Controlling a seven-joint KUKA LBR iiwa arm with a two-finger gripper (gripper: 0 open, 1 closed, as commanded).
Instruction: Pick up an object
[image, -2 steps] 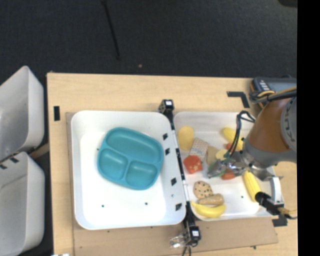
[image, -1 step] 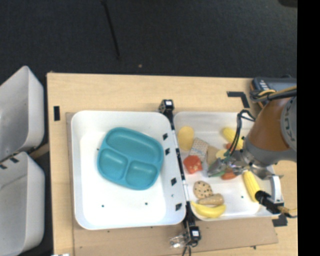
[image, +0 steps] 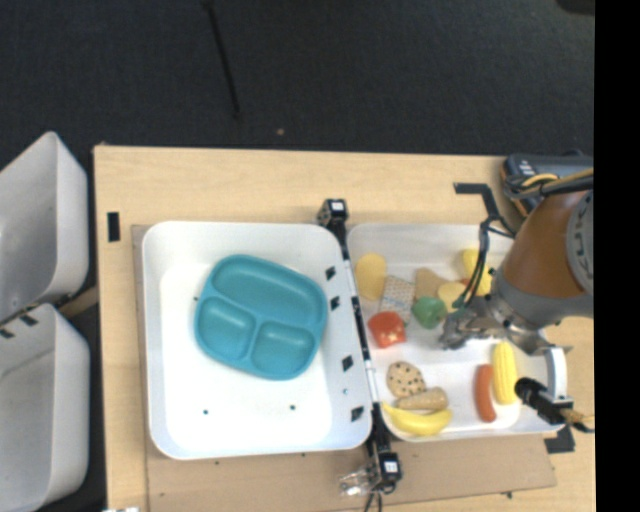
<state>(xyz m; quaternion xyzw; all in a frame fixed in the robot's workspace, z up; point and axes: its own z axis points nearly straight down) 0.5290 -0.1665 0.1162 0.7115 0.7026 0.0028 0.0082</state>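
The right bin (image: 455, 238) holds several toy foods. Among them are a yellow fruit (image: 371, 275), a red tomato (image: 386, 328), a green piece (image: 428, 311), a round cookie (image: 404, 377), a banana (image: 418, 422), a red sausage (image: 484, 393) and a yellow corn cob (image: 504, 372). My gripper (image: 460, 330) hangs low over the middle of this bin, just right of the green piece and above the bare floor between the tomato and the corn. The arm's orange band (image: 540, 250) rises behind it and hides part of the bin's right side.
In the left bin (image: 160, 330) lies a teal divided plate (image: 262, 317). A tan wedge (image: 430, 282), a speckled cracker (image: 398, 292) and two small yellow pieces (image: 470, 262) lie near the far wall of the right bin. Black clips (image: 333, 211) join the bins.
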